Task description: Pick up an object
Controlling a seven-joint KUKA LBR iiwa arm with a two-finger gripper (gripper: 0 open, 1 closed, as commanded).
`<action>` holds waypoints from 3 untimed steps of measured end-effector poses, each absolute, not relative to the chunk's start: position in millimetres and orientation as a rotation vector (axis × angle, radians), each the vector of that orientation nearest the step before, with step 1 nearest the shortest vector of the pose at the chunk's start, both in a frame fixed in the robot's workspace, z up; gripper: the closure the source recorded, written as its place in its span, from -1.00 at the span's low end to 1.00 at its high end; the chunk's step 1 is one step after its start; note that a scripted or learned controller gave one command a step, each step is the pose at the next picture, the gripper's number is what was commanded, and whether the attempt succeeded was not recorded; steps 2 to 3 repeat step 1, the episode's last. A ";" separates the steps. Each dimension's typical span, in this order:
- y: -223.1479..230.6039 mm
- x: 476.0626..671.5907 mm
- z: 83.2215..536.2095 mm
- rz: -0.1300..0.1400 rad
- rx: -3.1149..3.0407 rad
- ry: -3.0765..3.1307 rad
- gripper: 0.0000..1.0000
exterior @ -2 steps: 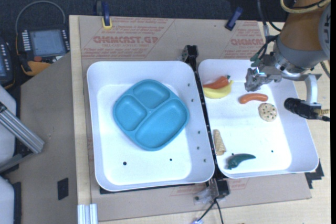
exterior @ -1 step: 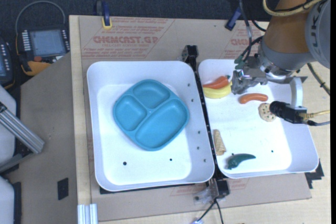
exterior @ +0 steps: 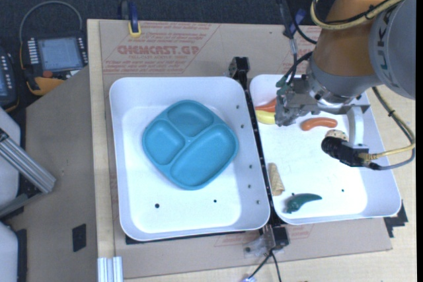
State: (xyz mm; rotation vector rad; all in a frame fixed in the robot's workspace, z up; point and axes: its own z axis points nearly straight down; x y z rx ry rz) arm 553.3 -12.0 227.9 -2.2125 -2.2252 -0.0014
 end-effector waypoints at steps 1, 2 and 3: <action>44.8 538.1 230.3 -0.001 -2.211 -2.226 1.00; 44.8 538.1 230.3 -0.001 -2.211 -2.226 1.00; 44.8 538.1 230.3 -0.001 -2.211 -2.226 1.00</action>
